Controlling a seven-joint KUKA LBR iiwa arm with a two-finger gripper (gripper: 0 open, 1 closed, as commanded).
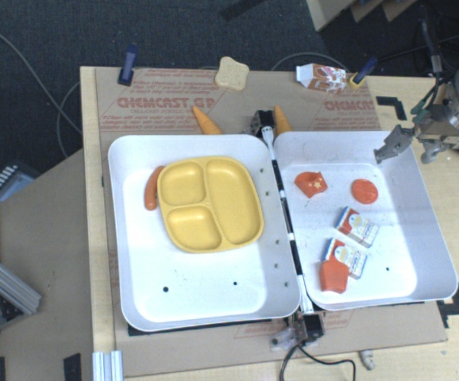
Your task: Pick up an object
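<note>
A: End effector [410, 143] is noted at the right bin's [420, 213] upper right rim — fingers spread, nothing held.

B: Nearest candidate is judged the red disc [364, 190] — lying down-left of it, inside that bin.

Tray [210, 205] in left bin [134, 276]; cartons [356, 227] in right bin [420, 244]

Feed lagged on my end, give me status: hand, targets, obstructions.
Hand over right bin's upper right corner, open, holding nothing. Red pieces and small cartons lie untouched in that bin. Nothing in the way.
</note>
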